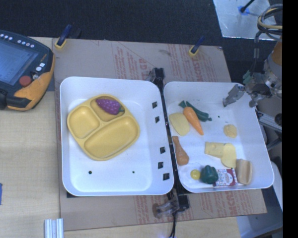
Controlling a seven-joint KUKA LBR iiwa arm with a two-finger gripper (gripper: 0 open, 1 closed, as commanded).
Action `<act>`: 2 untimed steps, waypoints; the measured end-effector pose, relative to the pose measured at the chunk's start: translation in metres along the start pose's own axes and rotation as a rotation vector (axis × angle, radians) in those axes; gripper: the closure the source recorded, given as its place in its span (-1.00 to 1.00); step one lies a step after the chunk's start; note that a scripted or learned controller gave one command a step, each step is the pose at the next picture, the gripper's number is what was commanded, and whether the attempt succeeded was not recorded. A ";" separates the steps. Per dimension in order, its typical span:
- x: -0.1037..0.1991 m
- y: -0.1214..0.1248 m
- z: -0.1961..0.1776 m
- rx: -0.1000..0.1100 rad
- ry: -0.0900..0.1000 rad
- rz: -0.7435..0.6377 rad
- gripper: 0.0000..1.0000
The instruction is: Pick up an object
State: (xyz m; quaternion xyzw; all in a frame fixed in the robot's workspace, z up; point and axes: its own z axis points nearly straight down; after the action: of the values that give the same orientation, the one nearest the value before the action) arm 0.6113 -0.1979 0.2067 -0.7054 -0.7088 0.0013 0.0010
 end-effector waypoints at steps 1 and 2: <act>0.046 0.009 0.058 0.001 0.000 -0.003 -1.00; 0.076 -0.008 0.112 0.002 0.000 -0.003 -1.00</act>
State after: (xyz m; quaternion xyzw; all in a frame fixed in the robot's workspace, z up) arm 0.6029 -0.1220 0.0949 -0.7044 -0.7098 0.0017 0.0017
